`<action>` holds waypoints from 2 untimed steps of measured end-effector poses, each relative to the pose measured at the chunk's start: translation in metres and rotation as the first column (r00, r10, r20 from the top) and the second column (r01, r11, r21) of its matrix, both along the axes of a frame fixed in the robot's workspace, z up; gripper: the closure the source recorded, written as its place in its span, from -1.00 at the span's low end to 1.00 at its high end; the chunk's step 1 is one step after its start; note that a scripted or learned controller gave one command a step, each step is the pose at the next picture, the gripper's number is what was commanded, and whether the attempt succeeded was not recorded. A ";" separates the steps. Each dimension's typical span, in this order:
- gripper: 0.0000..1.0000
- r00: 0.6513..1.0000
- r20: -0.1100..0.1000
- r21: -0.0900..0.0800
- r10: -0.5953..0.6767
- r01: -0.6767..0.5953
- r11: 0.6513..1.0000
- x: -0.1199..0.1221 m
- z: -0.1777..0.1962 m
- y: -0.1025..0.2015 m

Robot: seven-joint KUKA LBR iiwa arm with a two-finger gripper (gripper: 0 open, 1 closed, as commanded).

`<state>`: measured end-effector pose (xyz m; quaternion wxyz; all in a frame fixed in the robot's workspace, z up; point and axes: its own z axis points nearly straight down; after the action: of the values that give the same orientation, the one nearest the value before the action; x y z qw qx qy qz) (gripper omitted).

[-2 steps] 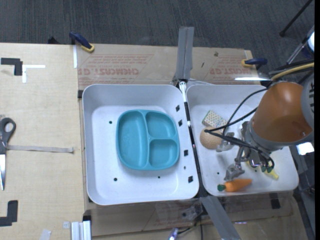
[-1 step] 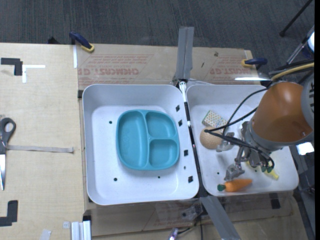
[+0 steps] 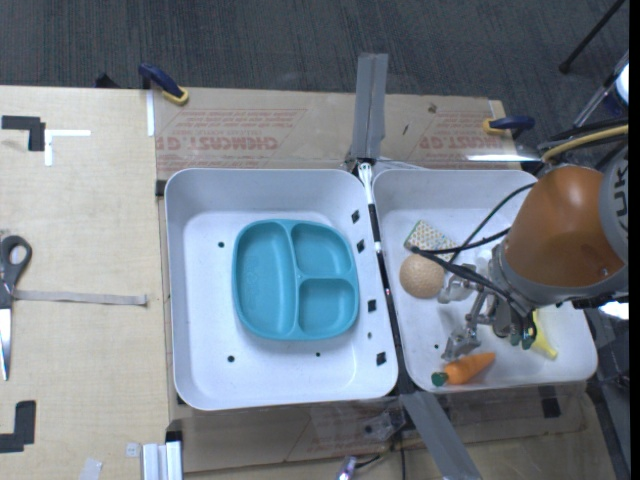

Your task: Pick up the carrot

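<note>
An orange carrot (image 3: 468, 368) with a small green top lies near the front edge of the right bin (image 3: 570, 368). My gripper (image 3: 463, 342) hangs just above and slightly behind the carrot, its metal fingers pointing down toward it. The carrot rests on the bin floor, not between the fingers. The arm's orange band (image 3: 562, 230) covers the right part of this bin.
A tan egg-shaped object (image 3: 421, 276) and a patterned sponge-like piece (image 3: 428, 235) lie at the back left of the right bin. Something yellow (image 3: 543, 342) peeks out under the arm. The left bin (image 3: 190, 318) holds a blue divided plate (image 3: 296, 280). Scissors (image 3: 10, 298) lie on the bench at far left.
</note>
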<state>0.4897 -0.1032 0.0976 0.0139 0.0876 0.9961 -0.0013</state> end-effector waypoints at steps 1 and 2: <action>-1.00 0.952 -0.010 0.006 -0.307 0.307 0.952 -0.006 -0.002 -0.019; -1.00 0.996 -0.022 0.005 -0.084 0.084 0.996 0.025 -0.005 0.011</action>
<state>0.5150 -0.0918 0.0928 0.0029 0.1292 0.9916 0.0002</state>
